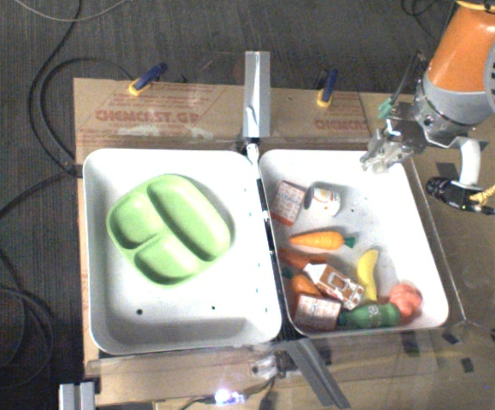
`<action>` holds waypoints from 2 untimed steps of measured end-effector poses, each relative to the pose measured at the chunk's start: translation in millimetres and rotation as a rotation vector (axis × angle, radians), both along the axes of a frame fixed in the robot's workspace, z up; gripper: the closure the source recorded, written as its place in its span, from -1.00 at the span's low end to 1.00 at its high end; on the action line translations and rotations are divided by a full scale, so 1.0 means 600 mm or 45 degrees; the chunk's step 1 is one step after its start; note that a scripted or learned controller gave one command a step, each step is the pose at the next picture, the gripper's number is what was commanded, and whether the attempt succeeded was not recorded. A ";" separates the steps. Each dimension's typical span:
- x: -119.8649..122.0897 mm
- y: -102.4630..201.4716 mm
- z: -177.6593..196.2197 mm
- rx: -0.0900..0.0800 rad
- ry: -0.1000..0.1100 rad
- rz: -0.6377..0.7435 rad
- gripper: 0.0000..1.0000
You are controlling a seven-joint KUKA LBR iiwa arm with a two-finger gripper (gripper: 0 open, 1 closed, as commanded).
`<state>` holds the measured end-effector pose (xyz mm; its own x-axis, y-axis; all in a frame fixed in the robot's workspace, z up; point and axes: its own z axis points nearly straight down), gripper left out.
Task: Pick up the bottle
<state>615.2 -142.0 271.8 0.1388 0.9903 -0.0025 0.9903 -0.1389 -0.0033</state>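
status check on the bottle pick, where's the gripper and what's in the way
Gripper over right bin's top right corner, nothing between its fingers. Green bottle lying on its side at bin's near edge. Carton and pink item crowd it.

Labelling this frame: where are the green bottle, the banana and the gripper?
green bottle (372,316), camera view, middle of its body.
banana (366,273), camera view, mid-curve.
gripper (382,158), camera view, between its fingertips.
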 end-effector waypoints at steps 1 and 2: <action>0.089 -0.043 0.130 -0.003 -0.004 0.126 1.00; 0.068 0.054 0.024 0.002 0.000 -0.085 1.00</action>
<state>655.7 -109.4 286.1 0.2047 0.9788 -0.0010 0.9788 -0.2047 -0.0038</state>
